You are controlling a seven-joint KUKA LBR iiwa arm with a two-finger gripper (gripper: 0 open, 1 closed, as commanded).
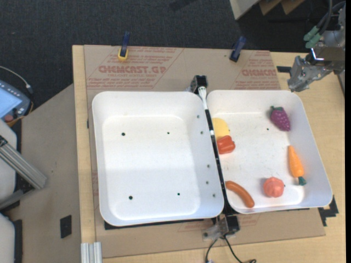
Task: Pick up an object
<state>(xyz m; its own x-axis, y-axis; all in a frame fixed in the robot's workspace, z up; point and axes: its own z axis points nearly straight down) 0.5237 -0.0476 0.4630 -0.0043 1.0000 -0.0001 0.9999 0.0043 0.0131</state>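
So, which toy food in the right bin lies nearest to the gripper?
The purple grapes, at the bin's far right corner, just below the gripper; the others lie further down.

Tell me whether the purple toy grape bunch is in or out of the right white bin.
In. The purple toy grape bunch lies on the floor of the right white bin, near its far right corner.

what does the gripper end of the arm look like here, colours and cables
The gripper at the camera view's upper right is dull grey metal, blocky and angular, tapering to its tip. Above it sits a lighter grey housing with a pale green connector on its side. Dark cables loop up from the housing toward the frame's top edge. No markings are legible at this size.
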